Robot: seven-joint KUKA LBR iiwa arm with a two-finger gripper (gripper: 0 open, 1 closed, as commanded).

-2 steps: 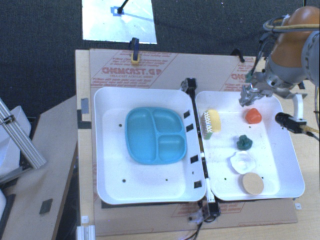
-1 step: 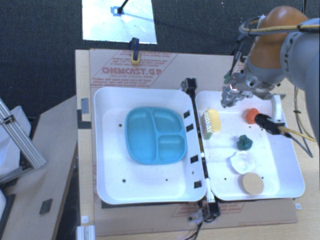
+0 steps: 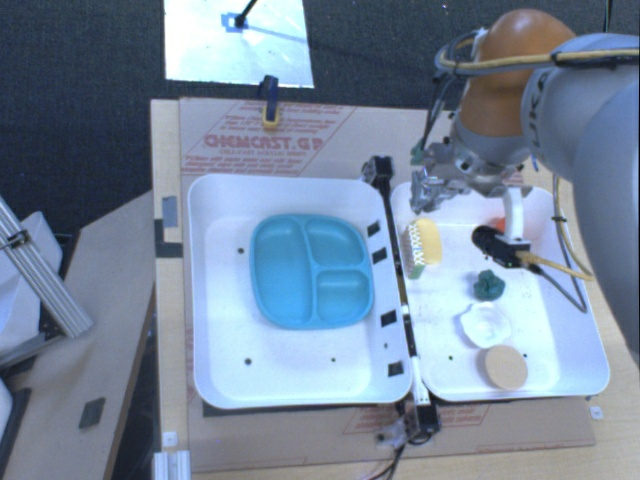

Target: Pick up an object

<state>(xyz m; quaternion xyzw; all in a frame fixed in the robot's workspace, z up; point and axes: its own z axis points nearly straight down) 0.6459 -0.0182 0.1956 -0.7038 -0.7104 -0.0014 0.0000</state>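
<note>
My gripper (image 3: 424, 200) hangs over the back left part of the right bin (image 3: 570, 363), just above the far end of a yellow corn cob (image 3: 422, 245) that lies along the bin's left wall. Nothing shows between the fingers. A dark green lump (image 3: 489, 285) lies mid-bin, a white crumpled piece (image 3: 484, 325) sits in front of it, and a tan round disc (image 3: 504, 367) rests near the front. A small orange thing (image 3: 496, 226) peeks out behind the wrist bracket.
The left bin (image 3: 220, 368) holds a blue divided tray (image 3: 310, 271). A ridge with black clips (image 3: 392, 268) separates the two bins. A yellow-and-black clamp (image 3: 270, 103) stands at the bench's back edge.
</note>
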